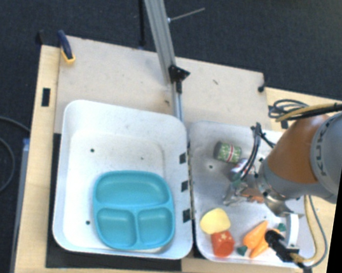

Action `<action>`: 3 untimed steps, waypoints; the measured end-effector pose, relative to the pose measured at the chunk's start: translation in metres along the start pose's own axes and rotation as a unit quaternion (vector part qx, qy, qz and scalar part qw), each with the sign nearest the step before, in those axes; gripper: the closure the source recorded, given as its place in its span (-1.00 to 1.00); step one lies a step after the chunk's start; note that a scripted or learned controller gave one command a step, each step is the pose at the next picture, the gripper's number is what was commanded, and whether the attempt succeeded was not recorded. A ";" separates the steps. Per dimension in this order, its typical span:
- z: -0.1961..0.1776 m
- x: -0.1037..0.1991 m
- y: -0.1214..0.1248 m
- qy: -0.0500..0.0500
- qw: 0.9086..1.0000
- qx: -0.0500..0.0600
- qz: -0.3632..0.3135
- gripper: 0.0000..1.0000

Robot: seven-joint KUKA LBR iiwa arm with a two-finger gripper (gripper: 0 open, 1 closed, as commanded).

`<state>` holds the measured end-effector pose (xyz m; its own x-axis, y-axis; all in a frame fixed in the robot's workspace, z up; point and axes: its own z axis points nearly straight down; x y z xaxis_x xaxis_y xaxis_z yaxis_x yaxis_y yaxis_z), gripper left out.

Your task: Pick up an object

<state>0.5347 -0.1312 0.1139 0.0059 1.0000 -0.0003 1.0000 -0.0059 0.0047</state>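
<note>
Camera view: gripper (pixel 237 191) low over right bin (pixel 208 148), fingers' spread impossible to tell. Green can (pixel 228 152) lying near bin's far wall. Yellow lemon (pixel 215 221) touching red pepper (pixel 223 243), carrot (pixel 256 239) just beside. Blue divided tray (pixel 133 210) in left bin (pixel 95 127).

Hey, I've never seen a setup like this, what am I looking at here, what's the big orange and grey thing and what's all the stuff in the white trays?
This is one camera fixed above a workbench, looking down at a slant. The orange and grey shape is a robot arm reaching in from the right; its claw hangs low over the right white bin. Its job is to pick something up. I see nothing gripped in it. That bin holds a small green can lying on its side, a yellow piece, a red piece and an orange carrot, probably toy food. The left bin holds a blue divided tray.
</note>
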 end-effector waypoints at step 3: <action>-0.153 -0.008 -0.008 -0.001 1.000 -0.002 -0.004 1.00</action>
<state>0.5261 -0.1391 0.2666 -0.0030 1.0000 -0.0028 0.9999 0.0030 0.0095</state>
